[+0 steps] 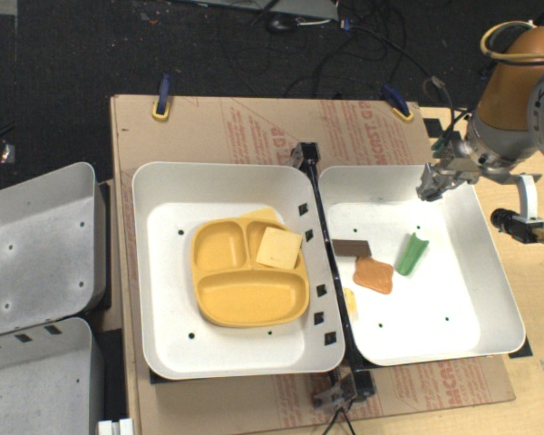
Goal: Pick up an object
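Note:
In the right bin (453, 333) lie a green block (412, 254), an orange piece (374, 275) and a dark brown block (351, 248). A small yellow piece (349, 300) pokes out at that bin's left wall. My gripper (432, 188) hangs over the bin's far right corner, up and to the right of the green block, well apart from it. Nothing shows between its fingers. In the left bin (163, 333) sits a yellow divided plate (245, 288) with a pale yellow square block (278, 247) on its upper right compartment.
The two bins rest on a cardboard sheet (218, 130) held by clamps at the back. Spare white bins (36, 243) lie off to the left. Cables and a metal bar lie on the dark floor behind.

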### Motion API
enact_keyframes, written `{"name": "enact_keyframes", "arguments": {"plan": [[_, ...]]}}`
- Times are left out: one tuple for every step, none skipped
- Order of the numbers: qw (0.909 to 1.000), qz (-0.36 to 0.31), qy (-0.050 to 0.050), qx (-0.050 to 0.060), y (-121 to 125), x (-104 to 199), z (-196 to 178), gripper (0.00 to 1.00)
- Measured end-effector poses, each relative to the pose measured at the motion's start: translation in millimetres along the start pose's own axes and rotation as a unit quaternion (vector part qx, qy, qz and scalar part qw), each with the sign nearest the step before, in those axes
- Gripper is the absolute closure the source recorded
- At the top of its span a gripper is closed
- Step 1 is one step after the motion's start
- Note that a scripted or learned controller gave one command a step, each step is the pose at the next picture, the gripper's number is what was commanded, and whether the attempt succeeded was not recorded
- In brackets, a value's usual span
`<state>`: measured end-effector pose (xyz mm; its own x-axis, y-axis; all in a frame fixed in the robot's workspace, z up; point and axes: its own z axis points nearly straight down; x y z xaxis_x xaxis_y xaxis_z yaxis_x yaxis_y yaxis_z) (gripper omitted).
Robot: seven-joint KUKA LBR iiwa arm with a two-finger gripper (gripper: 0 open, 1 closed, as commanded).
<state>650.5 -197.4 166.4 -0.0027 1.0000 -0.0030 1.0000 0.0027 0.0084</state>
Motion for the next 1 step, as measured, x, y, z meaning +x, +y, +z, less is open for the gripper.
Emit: {"name": "enact_keyframes", "arguments": {"plan": [[1.0000,0.000,0.000,0.000,7.5,-8.7,-51.9,1.00]]}}
